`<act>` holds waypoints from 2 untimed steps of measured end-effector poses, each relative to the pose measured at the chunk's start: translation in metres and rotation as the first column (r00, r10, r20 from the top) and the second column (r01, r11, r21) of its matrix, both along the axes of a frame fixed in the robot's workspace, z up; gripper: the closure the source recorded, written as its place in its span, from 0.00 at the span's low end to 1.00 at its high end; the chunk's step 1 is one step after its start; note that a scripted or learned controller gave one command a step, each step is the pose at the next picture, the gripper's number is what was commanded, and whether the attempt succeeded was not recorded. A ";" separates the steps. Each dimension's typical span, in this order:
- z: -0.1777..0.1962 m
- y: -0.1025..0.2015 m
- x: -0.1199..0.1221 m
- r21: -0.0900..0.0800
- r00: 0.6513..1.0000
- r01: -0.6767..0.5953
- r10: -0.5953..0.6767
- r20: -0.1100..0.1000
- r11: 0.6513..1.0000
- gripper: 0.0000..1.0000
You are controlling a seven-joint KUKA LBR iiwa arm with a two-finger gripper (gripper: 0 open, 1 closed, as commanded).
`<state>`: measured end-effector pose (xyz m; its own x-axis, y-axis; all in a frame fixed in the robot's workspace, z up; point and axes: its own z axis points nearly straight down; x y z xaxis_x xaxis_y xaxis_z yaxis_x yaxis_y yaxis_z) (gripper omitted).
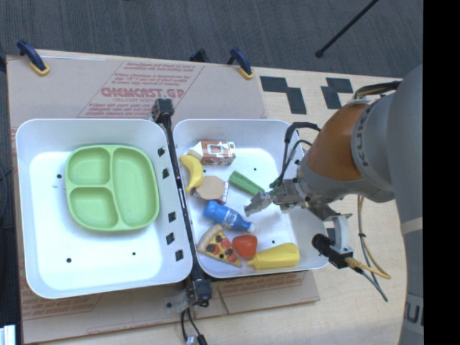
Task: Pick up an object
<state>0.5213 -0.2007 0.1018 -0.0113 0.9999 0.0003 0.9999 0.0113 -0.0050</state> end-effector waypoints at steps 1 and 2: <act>0.010 0.000 0.001 -0.001 1.000 -0.004 0.004 0.000 1.000 1.00; 0.010 0.000 0.001 -0.001 1.000 -0.005 0.005 -0.001 1.000 0.00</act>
<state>0.5220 -0.2006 0.1120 -0.0164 0.9999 -0.0008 0.9998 0.0164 -0.0058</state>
